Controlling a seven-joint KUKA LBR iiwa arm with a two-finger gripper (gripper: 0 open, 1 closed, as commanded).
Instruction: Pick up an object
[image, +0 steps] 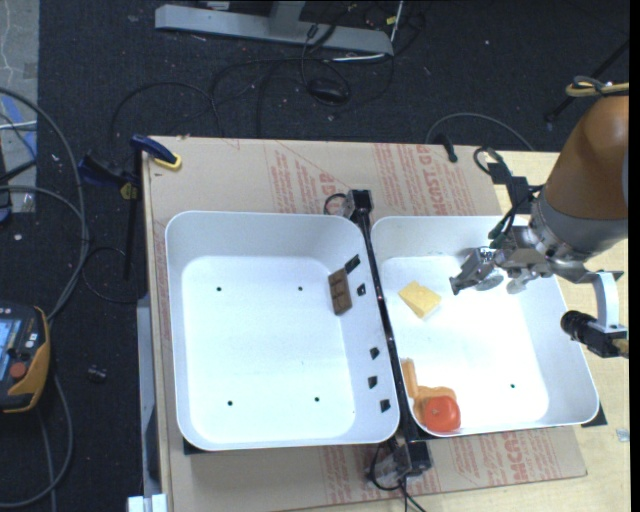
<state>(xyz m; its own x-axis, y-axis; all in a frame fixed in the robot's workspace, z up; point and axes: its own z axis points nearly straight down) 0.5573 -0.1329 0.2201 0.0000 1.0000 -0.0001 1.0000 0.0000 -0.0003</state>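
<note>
The arm (590, 170) enters from the right side of the camera view, its orange band visible above the grey wrist. The gripper (468, 279) sits over the upper part of the right bin (540, 400), with its fingers pointing left toward the divider between the bins. The fingers appear slightly spread, and nothing is visible between them. The exact gap is hard to judge at this resolution.

The right bin contains three objects. A yellow block (420, 299) lies on the bin floor near the upper left part of the bin, just left of and below the fingertips, apart from them. A red ball (440, 411) rests in the lower left corner of the bin, against the rim. An orange piece (418, 385) lies touching the red ball on its upper left side, running along the left wall of the bin.

The left bin (200, 300) holds one object: a brown bar (341, 292) lying near its right wall, in the upper right area of the bin, tilted slightly from vertical in the view.

Both bins rest side by side on a cardboard sheet (260, 165) with red printing, which covers the bench. A blue and yellow clamp (155, 151) grips the upper left corner of the sheet. Black cables (330, 92) lie on the dark floor beyond the bench.
</note>
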